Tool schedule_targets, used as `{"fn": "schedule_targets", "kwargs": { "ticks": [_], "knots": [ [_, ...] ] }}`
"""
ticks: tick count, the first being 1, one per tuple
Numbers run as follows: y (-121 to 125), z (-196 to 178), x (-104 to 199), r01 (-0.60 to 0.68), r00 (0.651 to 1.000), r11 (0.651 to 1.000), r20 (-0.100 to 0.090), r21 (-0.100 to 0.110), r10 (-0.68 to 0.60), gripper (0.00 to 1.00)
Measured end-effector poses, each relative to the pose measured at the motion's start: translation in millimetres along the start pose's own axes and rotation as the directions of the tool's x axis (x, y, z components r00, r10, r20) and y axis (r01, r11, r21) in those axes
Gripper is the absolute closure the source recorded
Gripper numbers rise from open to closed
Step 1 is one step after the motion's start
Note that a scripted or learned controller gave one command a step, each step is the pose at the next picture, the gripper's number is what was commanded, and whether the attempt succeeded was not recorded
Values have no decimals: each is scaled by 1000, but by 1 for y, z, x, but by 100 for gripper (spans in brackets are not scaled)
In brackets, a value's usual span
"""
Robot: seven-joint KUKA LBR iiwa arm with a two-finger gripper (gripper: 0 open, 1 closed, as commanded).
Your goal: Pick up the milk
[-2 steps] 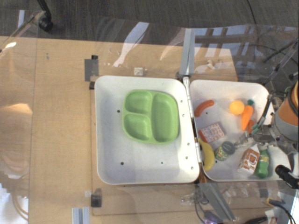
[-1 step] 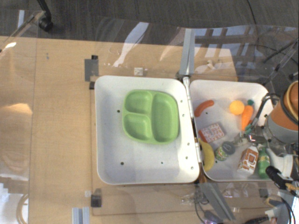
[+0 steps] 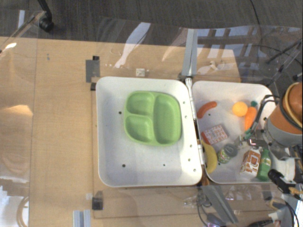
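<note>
Camera view, lower right: milk carton (image 3: 251, 161) looks light, crushable; grip its flat sides. End effector (image 3: 253, 138) state: cannot tell.

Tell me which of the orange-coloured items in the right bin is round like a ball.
The orange ball, near the far wall of the right bin. The carrot beside it is long and tapered; the sausage is long and redder.

Green 3-compartment plate (image 3: 154, 117) in left bin (image 3: 109, 169); banana (image 3: 210, 156), sausage (image 3: 207, 109) in right bin (image 3: 222, 90).
</note>
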State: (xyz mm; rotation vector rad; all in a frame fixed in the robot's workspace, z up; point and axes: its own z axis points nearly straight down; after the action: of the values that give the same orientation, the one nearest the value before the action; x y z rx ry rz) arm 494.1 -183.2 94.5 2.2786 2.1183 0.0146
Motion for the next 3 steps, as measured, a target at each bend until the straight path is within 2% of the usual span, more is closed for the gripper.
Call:
{"fn": "schedule_targets", "kwargs": {
  "ticks": [1,2,3],
  "knots": [
    [4,-12,1,4,1000,1000,1,-9,-4,100],
    [-1,-126,51,83,996,996,-15,20,-83,100],
    [-1,-125,51,83,996,996,-15,21,-83,0]
  ]
}}
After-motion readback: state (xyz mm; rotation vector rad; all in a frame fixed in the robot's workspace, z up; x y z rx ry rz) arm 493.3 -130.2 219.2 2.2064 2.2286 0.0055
